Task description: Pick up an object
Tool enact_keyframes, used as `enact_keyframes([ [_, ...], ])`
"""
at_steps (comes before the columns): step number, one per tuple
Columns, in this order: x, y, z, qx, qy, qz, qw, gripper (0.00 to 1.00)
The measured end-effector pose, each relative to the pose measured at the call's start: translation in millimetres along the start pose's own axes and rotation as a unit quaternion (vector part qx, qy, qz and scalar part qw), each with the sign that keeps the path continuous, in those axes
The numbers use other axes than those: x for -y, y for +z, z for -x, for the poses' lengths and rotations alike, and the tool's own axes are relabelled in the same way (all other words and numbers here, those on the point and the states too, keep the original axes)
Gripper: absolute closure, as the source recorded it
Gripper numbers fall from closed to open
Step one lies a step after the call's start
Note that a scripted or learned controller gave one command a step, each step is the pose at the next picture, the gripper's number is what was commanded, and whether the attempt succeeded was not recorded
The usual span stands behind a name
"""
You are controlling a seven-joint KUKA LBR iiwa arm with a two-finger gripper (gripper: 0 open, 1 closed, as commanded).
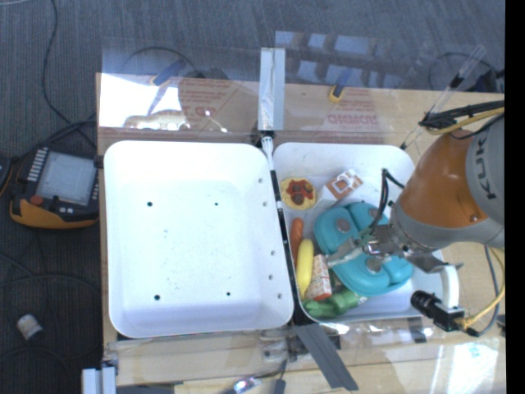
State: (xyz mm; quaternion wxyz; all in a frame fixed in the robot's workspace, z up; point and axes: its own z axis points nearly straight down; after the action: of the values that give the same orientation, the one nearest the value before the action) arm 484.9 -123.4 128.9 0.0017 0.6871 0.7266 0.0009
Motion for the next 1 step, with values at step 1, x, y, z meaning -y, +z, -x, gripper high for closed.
enact_keyframes([
  [1, -14.1, -52.0, 39.9, -0.001, -0.133, -0.002, 0.9911, 0.0],
])
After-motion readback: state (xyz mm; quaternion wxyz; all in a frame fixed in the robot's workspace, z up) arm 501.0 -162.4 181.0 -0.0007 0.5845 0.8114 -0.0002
